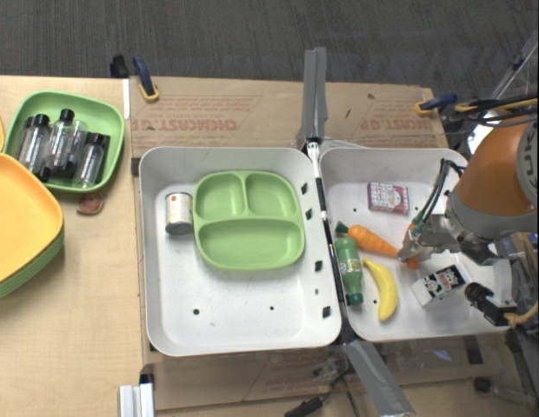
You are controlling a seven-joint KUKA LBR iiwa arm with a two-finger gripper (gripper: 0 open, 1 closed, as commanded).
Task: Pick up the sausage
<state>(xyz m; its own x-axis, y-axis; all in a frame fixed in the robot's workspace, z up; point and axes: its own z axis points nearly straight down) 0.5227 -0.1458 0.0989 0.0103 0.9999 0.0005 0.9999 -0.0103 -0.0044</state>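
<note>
The claw (412,252) hides its fingers' spread; the orange plates (22,224) are cut off left.

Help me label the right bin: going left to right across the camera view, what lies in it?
green bottle → carrot and banana → pink card box → pincer → black-and-white packet.

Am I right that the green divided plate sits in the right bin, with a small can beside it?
Not quite. The camera view shows the green divided plate in the left bin, not the right one. The small can does sit beside it.
</note>
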